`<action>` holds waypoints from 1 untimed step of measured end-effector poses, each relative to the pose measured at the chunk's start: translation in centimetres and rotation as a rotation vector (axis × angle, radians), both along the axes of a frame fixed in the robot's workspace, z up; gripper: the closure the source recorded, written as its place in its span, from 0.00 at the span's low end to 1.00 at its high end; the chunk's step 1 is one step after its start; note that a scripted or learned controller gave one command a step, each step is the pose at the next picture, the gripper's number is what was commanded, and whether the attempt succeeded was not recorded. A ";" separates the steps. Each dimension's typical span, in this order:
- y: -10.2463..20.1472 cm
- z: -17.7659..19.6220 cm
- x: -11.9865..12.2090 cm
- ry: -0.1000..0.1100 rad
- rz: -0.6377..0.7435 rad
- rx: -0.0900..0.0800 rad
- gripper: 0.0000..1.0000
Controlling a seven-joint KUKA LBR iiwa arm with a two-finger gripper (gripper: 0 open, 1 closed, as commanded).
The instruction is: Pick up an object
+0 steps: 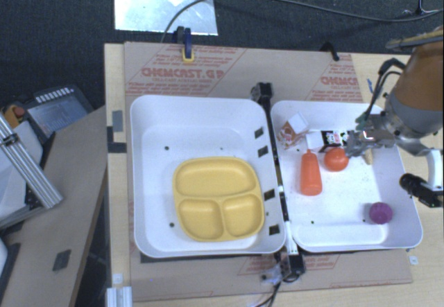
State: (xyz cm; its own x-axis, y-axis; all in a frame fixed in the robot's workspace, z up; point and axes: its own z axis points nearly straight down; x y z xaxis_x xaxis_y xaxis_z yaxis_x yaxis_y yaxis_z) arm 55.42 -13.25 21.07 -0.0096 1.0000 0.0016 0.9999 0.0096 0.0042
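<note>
Down on the bench (114, 181), a cardboard sheet (236, 66) lies flat. Two white bins (149, 132) sit side by side on it.

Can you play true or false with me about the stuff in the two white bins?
1. The yellow tray lies in the left bin. True.
2. The purple ball sits inside the yellow tray. False: it lies in the right bin, near its front right corner.
3. The orange bottle lies in the right bin. True.
4. The gripper is over the left bin. False: it is over the right bin, beside the small red ball.
5. The yellow tray has three compartments. True.
</note>
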 end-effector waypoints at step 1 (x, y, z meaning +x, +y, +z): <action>5.8 -0.6 1.4 0.001 0.001 0.000 1.00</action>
State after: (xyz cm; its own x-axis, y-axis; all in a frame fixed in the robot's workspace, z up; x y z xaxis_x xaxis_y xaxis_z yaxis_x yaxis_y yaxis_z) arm 56.86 -7.45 20.45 -0.0103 0.9999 0.0016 0.9999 0.0103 0.0028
